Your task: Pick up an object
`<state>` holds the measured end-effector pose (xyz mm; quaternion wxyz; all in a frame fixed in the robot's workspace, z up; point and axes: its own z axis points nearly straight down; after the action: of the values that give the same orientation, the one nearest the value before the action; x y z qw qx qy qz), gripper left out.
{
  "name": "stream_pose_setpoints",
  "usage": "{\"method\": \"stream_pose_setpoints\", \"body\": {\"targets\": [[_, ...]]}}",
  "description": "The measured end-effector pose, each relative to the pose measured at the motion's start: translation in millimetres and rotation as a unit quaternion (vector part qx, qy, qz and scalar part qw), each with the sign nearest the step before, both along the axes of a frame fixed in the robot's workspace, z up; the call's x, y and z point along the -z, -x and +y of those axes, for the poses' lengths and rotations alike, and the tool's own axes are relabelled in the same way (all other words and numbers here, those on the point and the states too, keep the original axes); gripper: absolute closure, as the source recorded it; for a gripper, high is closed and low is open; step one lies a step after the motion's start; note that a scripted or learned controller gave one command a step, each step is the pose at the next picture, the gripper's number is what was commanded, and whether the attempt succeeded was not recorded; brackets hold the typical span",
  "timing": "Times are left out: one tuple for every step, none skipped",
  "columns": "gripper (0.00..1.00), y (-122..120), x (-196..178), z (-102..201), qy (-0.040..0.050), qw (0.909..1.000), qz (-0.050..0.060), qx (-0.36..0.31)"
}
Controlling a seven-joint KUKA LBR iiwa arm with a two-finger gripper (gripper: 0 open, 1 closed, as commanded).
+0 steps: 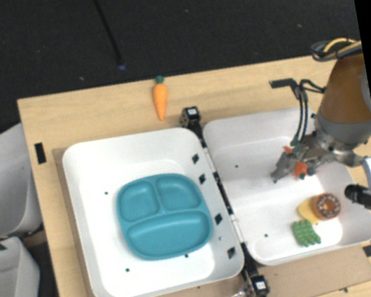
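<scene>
My gripper [287, 166] reaches in from the right over the middle of the right bin [242, 148], its dark fingers pointing left and down with a small orange part beside them. I see nothing between the fingers. A round brown and yellow doughnut-like toy [322, 207] lies in the same bin, below and to the right of the gripper. A green bumpy toy [305, 232] rests just beneath it near the bin's front wall. An orange carrot [160, 98] lies on the wooden bench behind the bins.
The left bin [86, 190] holds a blue three-part plate [164, 215]. Black clips [215, 196] run along the seam between the bins. The arm's grey and orange body [346, 105] hangs over the right bin's far right side. White equipment stands left of the bench.
</scene>
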<state>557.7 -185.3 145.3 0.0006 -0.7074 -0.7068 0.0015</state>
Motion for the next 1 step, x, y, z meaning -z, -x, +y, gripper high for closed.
{"method": "stream_pose_setpoints", "body": {"targets": [[1.00, -1.6, -13.7, -0.6, 0.0005, 1.0000, -0.003, 0.001]]}}
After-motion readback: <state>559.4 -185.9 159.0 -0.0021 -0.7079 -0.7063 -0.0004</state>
